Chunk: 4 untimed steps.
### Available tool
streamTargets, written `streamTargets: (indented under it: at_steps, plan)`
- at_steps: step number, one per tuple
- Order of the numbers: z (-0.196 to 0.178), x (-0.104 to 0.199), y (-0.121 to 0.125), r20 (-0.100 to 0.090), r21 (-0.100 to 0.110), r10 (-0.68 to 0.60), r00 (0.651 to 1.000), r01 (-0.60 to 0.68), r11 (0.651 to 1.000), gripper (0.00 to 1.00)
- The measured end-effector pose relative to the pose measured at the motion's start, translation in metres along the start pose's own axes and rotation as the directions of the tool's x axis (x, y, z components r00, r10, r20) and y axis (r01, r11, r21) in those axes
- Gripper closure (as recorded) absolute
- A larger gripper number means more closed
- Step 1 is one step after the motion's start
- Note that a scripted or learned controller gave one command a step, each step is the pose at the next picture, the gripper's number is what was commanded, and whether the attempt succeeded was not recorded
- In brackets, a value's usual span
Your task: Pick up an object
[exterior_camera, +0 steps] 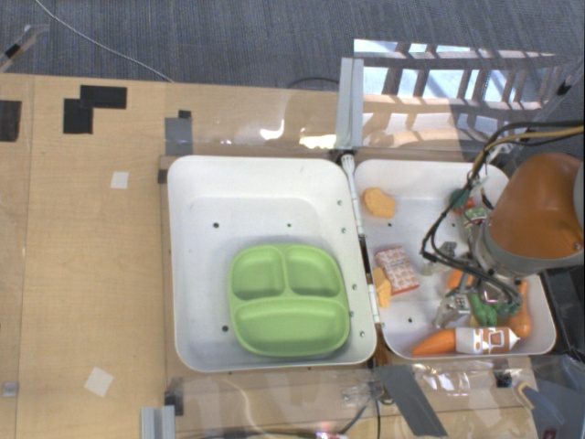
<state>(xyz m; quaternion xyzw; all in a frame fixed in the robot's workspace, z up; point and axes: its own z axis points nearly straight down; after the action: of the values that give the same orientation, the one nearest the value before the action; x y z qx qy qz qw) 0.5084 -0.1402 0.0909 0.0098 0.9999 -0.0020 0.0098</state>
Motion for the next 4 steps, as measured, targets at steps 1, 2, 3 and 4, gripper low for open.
streamTargets:
  at_steps: [1, 2, 3, 4]
  plan:
    - [0.001, -0.031, 0.002, -0.002, -0.001, -0.011, 1.0, 0.011, 1.0, 0.0]
    - [-0.013, -0.037, 0.004, 0.016, 0.002, -0.018, 1.0, 0.018, 1.0, 1.0]
    - [-0.002, -0.009, 0.022, 0.009, 0.004, -0.139, 0.99, 0.139, 0.99, 1.0]
    - [-0.219, -0.011, 0.013, -0.002, -0.002, -0.478, 0.879, 0.478, 0.879, 1.0]
